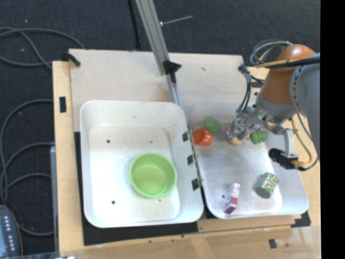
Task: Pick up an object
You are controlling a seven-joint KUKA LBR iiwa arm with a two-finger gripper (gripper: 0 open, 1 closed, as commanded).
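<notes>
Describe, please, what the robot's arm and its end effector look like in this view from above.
The arm is grey, with a rounded orange band above the wrist. Grey cables loop over its top, and thinner dark ones run down its side. A black fitting with a cable juts out below. The end effector is a small, dull metal assembly, too small here to make out finer detail.

A bowl (153, 175) is set in the left bin (97, 117). In the right bin (291, 198), a can (266, 184) is placed right of a carton (232, 197), near side.
</notes>
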